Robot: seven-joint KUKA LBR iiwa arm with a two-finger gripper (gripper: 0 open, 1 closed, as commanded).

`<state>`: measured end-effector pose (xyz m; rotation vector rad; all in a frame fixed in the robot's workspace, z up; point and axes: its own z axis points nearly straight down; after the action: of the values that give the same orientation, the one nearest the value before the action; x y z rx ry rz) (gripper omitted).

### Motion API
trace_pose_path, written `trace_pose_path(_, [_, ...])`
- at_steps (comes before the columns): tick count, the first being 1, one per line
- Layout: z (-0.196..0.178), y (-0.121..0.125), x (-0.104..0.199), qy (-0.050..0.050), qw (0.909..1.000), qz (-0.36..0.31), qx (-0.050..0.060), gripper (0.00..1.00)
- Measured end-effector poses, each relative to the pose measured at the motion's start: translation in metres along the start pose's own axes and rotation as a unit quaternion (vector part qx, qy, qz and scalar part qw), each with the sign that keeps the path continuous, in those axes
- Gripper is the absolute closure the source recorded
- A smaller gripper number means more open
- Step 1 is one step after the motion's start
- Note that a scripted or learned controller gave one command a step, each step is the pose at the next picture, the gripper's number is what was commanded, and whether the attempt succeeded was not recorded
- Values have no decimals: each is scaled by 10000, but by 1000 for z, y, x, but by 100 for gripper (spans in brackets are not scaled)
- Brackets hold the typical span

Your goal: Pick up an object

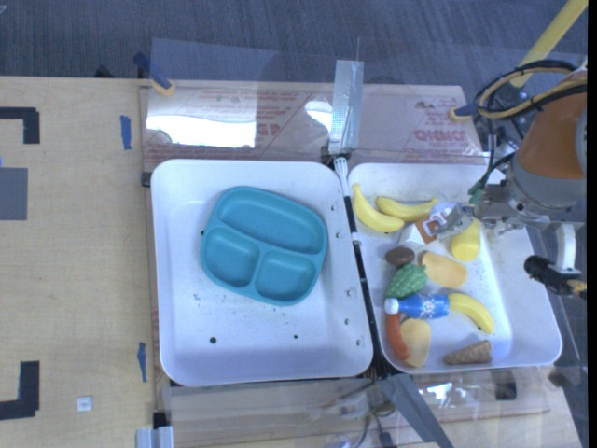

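Reaching in from the right, the arm (550,152) held its gripper (459,217) low over the right bin (532,329); whether it was open or shut could not be told.

Going left to right: the left bin (177,278) carried a blue divided plate (264,245), lying flat near its middle. Across the divider, the right bin held a pair of bananas (387,212) at its upper left, a small brown item (400,256), a green toy (407,279), a blue and white bottle (420,306) and an orange-red piece (408,339) lower down. Further right lay an orange-yellow piece (445,269), a yellow lemon-like item (465,242) just beside the gripper, a single banana (472,311) and a brown cone (468,352) near the bottom edge. An orange and white item (433,225) sat right at the gripper's tip; contact was unclear.
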<state>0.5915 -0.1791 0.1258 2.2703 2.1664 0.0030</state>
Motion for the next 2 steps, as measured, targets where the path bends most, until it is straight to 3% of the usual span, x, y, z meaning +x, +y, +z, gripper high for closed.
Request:
trace_pose_path(1, [18, 32, 44, -20, 9999, -109, -34, 0])
trace_pose_path(2, [0, 36, 42, -48, 9999, -109, -107, 100])
